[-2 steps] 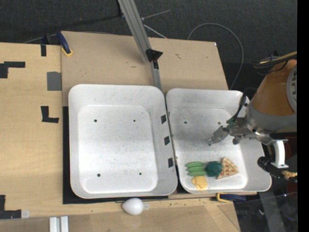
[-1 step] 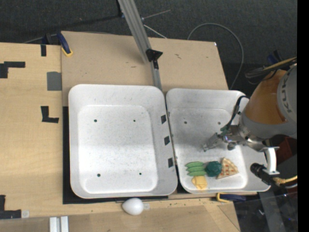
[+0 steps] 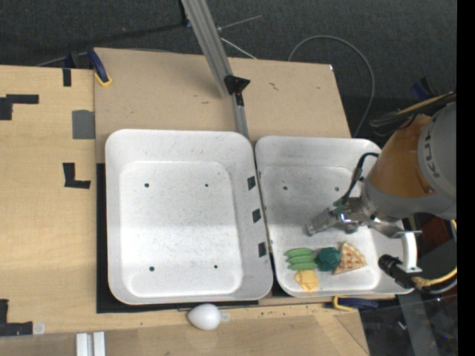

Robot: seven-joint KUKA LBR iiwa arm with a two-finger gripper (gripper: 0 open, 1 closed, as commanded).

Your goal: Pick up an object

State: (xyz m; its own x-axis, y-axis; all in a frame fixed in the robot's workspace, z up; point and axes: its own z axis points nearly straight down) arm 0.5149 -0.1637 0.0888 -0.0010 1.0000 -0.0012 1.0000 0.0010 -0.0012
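Target candidates: we see a small cluster at the lower right of the frame, in the near corner of the right bin (image 3: 297, 162): a green pea pod toy (image 3: 300, 256), a dark green broccoli-like piece (image 3: 327, 258) touching it, a pizza slice toy (image 3: 350, 259) just right of that, and a yellow piece (image 3: 306, 278) below the pod. All lie on the bin floor, none lifted.

The pincer (image 3: 320, 225) hangs just above the cluster in the frame, up and slightly left of the broccoli-like piece, apart from every toy. We cannot tell whether it is released or clenched; nothing is seen in it. The arm (image 3: 404, 173) reaches in from the right edge.

We judge the step as approach, no grasp yet. The next move calls for shifting toward the lower edge of the frame over one toy, then descending; the pieces are packed tight, so a clean pick needs the outermost one, maybe the pizza slice.

Outward: left bin (image 3: 178, 206) alongside, a white egg-shaped object (image 3: 204, 317) on the bench (image 3: 44, 199) below it.
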